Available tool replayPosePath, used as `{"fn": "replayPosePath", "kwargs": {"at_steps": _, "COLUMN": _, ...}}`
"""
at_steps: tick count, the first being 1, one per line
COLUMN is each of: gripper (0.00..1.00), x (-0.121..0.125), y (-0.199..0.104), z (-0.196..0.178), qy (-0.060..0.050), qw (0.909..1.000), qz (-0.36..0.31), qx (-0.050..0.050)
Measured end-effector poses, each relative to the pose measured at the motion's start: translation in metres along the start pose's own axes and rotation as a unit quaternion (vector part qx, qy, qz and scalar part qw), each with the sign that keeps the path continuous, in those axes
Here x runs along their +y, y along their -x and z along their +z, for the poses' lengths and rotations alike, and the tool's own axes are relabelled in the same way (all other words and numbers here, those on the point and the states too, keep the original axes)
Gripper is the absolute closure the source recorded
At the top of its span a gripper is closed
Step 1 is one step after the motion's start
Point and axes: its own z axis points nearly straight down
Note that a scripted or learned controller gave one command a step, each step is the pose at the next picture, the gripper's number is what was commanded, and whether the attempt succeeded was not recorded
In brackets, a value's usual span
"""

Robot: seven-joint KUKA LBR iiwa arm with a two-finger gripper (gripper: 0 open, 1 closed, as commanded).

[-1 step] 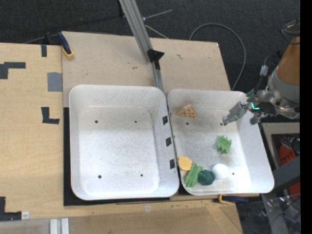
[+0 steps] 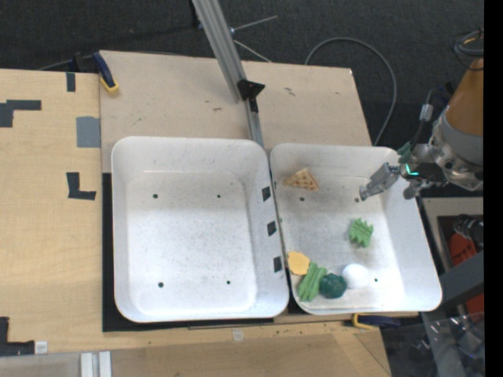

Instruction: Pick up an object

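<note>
Gripper of the grey arm, entering from the right, poised over the upper right part of the right bin; whether it is open or closed cannot be told, and nothing is seen in its hold. Objects in this bin: tan wedge near the top left, light green piece below the gripper, and a yellow piece, green bundle, dark green lump and white ball clustered along the bottom edge. Left bin alongside.

bench: wood, tape marks
on it: left bin, right bin, side by side, touching
</note>
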Motion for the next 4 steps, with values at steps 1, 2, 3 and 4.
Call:
{"fn": "replayPosePath", "kwargs": {"at_steps": 1, "gripper": 0.0, "x": -0.006, "y": -0.001, "z": 0.063, "qy": -0.003, "qw": 1.0, "qz": 0.001, "qx": 0.001}}
{"fn": "replayPosePath", "kwargs": {"at_steps": 2, "gripper": 0.0, "x": -0.01, "y": -0.002, "z": 0.107, "qy": -0.003, "qw": 1.0, "qz": 0.001, "qx": 0.0}}
{"fn": "replayPosePath", "kwargs": {"at_steps": 3, "gripper": 0.0, "x": -0.017, "y": 0.005, "z": 0.156, "qy": -0.003, "qw": 1.0, "qz": 0.001, "qx": 0.0}}
{"fn": "replayPosePath", "kwargs": {"at_steps": 4, "gripper": 1.0, "x": -0.015, "y": 0.004, "z": 0.143, "qy": -0.001, "qw": 1.0, "qz": 0.0, "qx": 0.0}}
